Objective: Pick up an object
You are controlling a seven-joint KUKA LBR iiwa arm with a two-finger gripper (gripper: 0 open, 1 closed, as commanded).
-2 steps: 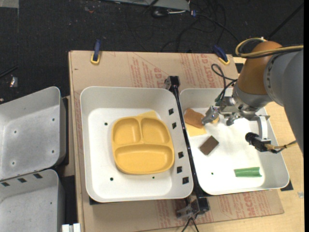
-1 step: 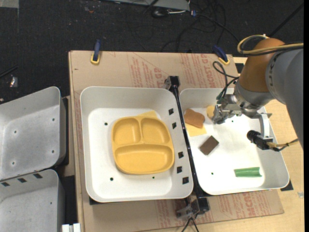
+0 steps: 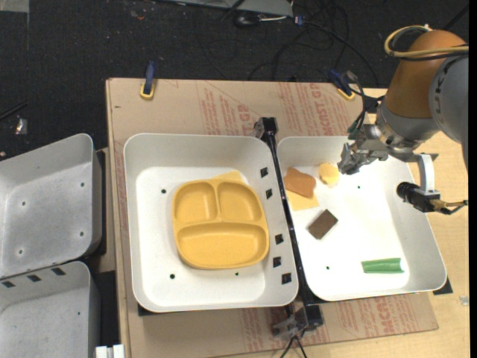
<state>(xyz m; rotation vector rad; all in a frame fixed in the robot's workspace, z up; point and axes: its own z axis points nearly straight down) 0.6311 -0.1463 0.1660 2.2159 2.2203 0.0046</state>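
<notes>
we see the gripper [image 3: 349,162] low beside the yellow piece [image 3: 329,173], probably aiming there; its opening we cannot tell.

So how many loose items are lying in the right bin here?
4: a small yellow piece just left of the pincer, an orange wedge on a pale slab, a brown block mid-bin, a green strip near the front. Anything beneath the arm could be hidden.

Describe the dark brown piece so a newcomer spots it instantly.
Look in the right bin, the one without the yellow divided tray. Near its left-centre lies the brown block, just below the orange wedge. It is the darkest item there, small, flat and squarish.
</notes>
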